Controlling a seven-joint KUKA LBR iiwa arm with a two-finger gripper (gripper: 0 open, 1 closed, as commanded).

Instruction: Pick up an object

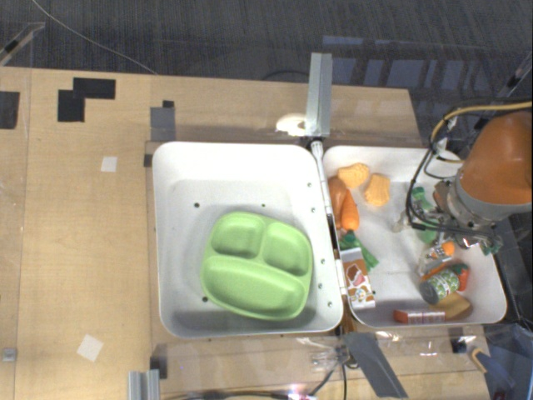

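Note:
The right bin [391, 248] holds several small items. Two orange chunks [365, 182] lie at its back left, with a carrot [345, 207] just in front of them. A small printed carton [359, 282] rests by the left wall, next to a green scrap [356, 253]. A green-labelled can [442, 283] lies at the front right, with a red bar [419, 315] and a brown piece [457, 307] before it. My gripper [439, 238] hangs low over the bin's right side, directly above the can, under the orange band [498, 169].
The left bin [179, 223] holds a green divided plate [256, 264]. A metal post [318, 94] stands behind the gap between the bins. Cables [441, 140] loop beside the wrist. Wooden bench [75, 248] extends to the left.

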